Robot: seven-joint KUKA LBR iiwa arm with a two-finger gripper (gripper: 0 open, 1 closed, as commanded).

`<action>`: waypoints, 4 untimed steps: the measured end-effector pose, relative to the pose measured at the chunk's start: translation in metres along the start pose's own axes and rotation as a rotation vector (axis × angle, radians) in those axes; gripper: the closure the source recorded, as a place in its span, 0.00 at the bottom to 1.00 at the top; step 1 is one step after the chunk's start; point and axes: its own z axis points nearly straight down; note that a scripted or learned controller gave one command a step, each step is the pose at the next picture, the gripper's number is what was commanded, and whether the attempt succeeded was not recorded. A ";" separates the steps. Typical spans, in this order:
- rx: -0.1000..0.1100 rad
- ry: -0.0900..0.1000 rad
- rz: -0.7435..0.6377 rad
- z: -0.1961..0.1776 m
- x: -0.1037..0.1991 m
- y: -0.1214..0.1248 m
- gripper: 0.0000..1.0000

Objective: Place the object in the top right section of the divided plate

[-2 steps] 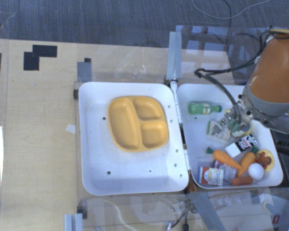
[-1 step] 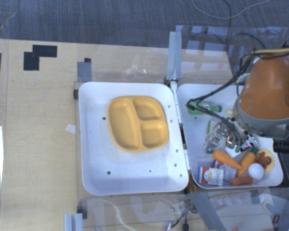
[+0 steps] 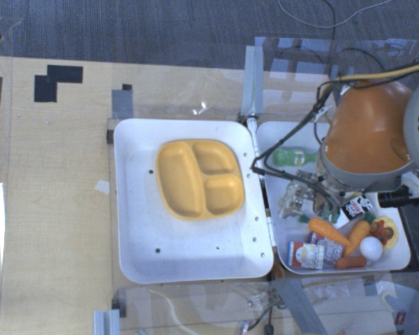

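Note:
A yellow divided plate [image 3: 199, 179] lies in the left white bin [image 3: 146, 257], with one long section on its left and two smaller sections on its right. My gripper [image 3: 306, 199] hangs over the right bin [image 3: 283, 257], just above its pile of toy food. Right below it sit an orange carrot [image 3: 328, 230], a small carton [image 3: 309, 254], a white egg [image 3: 371, 248] and a second carrot [image 3: 357, 233]. A green bottle [image 3: 295, 158] lies at the bin's back. The arm's orange band covers the bin's right part.
A metal post [image 3: 251, 82] stands behind the divider between the two bins. Black cables [image 3: 293, 135] run from the arm across the right bin's back. Wooden bench top [image 3: 49, 187] stretches to the left of the bins.

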 end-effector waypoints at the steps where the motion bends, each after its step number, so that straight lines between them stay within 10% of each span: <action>1: -0.001 -0.003 -0.073 -0.039 0.018 0.027 1.00; 2: -0.001 0.001 -0.101 -0.015 0.031 0.066 1.00; 4: -0.006 -0.011 0.130 -0.093 0.027 0.061 1.00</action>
